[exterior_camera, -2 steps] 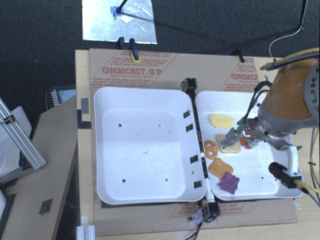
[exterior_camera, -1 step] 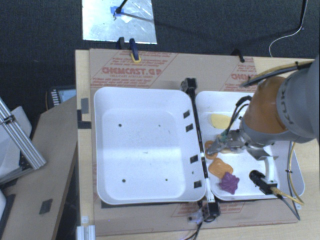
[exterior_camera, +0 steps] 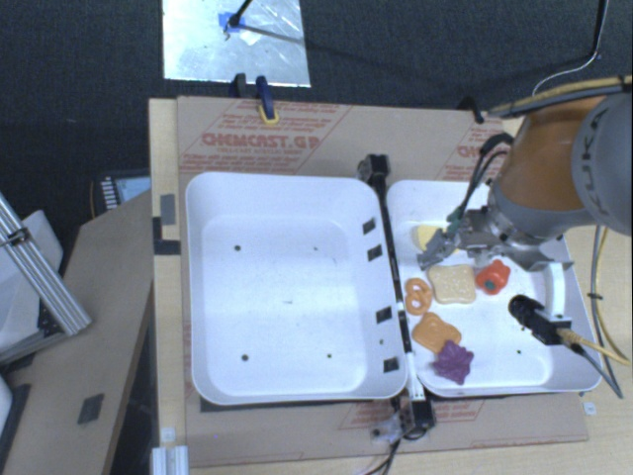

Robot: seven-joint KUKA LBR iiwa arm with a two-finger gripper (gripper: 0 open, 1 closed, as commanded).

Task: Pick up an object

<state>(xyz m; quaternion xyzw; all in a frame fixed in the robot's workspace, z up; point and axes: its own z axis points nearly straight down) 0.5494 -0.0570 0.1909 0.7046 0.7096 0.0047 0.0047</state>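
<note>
Lower right of frame, right bin (exterior_camera: 514,369): purple piece (exterior_camera: 453,362), orange chunk (exterior_camera: 435,332), pretzel (exterior_camera: 417,295), toast slice (exterior_camera: 454,284), red item (exterior_camera: 492,277). Gripper (exterior_camera: 438,252) hangs just above toast; finger state: cannot tell. Nothing visibly lifted; pick pending.

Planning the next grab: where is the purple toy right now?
The purple toy lies in the right bin, near its front edge, just below the orange piece and close to the divider between the bins.

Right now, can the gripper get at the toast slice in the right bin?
Probably yes. The gripper hangs just beside the toast slice, whose top is uncovered; the pretzel and tomato crowd its sides.
</note>
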